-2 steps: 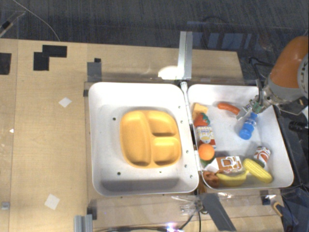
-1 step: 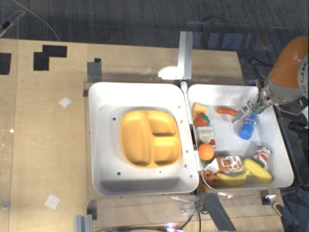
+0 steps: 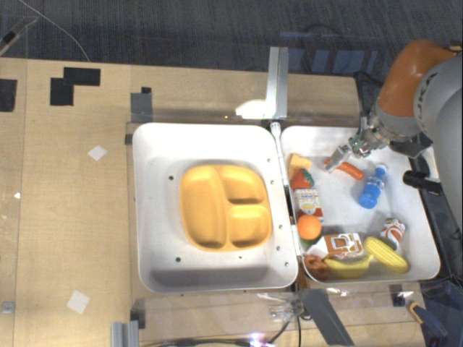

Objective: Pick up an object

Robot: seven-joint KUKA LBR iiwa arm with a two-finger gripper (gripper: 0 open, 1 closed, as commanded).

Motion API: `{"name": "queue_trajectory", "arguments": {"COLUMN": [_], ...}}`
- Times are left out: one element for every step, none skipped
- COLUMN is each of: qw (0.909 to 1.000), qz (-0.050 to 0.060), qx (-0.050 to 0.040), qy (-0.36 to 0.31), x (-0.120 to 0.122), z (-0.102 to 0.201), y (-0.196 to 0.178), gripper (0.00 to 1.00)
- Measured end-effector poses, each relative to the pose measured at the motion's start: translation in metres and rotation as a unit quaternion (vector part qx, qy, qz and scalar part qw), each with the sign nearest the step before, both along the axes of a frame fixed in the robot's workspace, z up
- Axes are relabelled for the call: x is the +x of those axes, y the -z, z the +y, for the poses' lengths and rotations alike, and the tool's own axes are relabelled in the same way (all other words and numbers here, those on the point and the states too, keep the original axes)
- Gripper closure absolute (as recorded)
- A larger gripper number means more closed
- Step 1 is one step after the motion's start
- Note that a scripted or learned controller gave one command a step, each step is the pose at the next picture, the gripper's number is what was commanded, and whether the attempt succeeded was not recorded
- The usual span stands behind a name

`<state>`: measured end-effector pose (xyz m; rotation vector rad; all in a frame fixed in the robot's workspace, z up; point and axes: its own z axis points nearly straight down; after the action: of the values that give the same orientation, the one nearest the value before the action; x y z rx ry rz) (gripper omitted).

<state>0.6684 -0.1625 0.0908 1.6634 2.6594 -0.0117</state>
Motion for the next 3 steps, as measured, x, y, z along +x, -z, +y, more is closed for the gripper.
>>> {"name": "queue_trajectory", "arguments": {"qw": [0.9907, 0.9999, 0.9899], "qz": [-0.004, -0.005, -0.003], "qx": [0.0022, 0.0051, 0.0020], "qy": [-0.136, 0.013, 0.142], "x": [-0.075, -0.033, -0.014], "z": [-0.039, 0.053, 0.065], "y": [0.002, 0.003, 0.004], "gripper": [0.00, 0.00, 0.00]}}
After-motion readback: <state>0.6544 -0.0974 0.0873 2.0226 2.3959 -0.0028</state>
